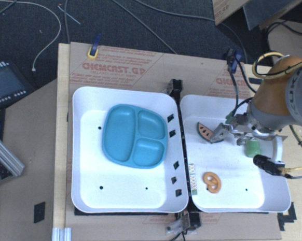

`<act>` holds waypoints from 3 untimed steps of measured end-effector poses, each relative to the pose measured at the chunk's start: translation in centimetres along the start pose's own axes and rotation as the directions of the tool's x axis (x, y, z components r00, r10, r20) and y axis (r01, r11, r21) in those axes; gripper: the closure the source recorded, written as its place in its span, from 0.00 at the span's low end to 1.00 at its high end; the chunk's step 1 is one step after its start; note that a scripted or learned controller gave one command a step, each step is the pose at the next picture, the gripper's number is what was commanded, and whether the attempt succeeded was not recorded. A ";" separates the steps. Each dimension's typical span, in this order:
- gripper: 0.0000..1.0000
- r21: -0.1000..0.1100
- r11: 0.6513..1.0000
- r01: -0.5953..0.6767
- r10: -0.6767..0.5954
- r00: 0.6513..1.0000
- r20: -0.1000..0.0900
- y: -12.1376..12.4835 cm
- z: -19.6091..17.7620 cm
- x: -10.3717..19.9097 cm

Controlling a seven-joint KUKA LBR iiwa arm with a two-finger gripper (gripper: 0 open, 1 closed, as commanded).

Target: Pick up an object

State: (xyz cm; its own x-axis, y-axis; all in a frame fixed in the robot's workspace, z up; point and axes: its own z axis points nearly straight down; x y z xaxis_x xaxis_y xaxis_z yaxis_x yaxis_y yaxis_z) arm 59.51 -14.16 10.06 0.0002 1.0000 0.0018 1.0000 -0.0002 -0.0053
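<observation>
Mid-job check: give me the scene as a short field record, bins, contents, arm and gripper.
left bin: holds a blue divided plate
right bin: holds a pretzel, a brown slice-shaped piece and a green object
arm: reaches in from the right, over the right bin's far side
gripper: low in the right bin, next to the brown piece; hold not confirmed
green object: partly hidden under the wrist, shape unclear
pretzel: lying alone near the front of the bin, apart from the gripper
</observation>
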 end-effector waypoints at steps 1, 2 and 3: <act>0.00 -0.001 1.000 0.000 0.000 1.000 0.000 0.0 1.7 0.1; 1.00 -0.006 1.000 0.000 0.000 1.000 0.000 0.1 0.4 0.1; 1.00 -0.010 1.000 0.002 -0.002 1.000 0.002 0.3 -4.1 0.6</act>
State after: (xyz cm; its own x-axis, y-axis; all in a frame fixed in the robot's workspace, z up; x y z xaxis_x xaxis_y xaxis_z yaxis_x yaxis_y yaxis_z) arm 59.85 -13.62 14.12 -0.0015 1.0000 -0.0004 1.0000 0.0015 0.0049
